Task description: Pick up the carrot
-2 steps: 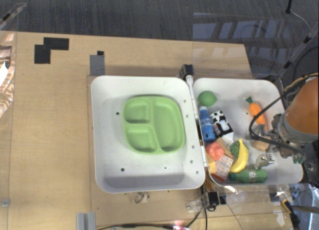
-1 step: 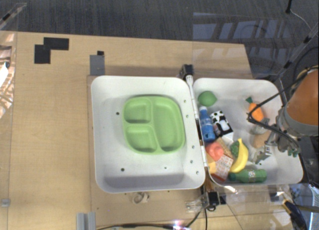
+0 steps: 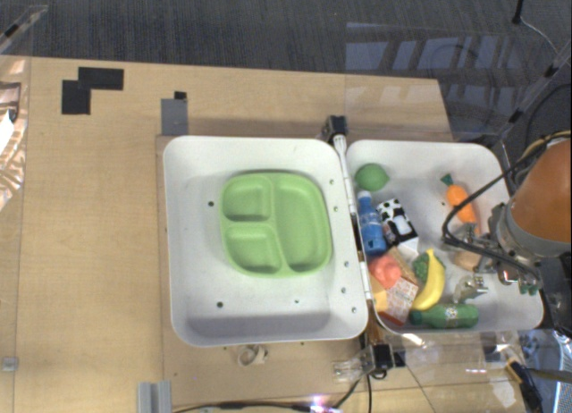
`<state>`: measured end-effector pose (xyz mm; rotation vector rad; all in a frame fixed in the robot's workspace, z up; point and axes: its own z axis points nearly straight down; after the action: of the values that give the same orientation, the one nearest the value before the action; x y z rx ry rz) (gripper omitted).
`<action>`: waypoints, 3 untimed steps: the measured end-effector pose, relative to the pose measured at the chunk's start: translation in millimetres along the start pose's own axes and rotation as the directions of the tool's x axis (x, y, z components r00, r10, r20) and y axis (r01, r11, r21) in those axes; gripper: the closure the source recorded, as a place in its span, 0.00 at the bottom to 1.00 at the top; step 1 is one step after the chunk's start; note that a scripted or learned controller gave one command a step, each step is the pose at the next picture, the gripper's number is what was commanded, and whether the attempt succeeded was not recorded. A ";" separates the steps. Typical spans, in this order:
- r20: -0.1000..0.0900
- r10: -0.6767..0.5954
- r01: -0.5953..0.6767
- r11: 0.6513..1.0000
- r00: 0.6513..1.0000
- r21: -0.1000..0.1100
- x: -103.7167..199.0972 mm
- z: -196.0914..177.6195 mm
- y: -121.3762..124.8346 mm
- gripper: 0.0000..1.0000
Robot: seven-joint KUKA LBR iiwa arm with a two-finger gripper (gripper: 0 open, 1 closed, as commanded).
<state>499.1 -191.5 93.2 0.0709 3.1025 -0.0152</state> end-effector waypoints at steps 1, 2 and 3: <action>-0.013 0.269 -0.269 0.963 0.963 -0.001 3.0 1.5 -11.8 0.00; -0.024 0.581 -0.581 0.814 0.814 -0.009 0.4 2.4 -1.2 0.00; -0.024 0.466 -0.466 0.885 0.884 0.003 -74.7 6.8 -5.6 0.00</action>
<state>573.6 -200.6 89.3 0.8197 3.0163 0.0045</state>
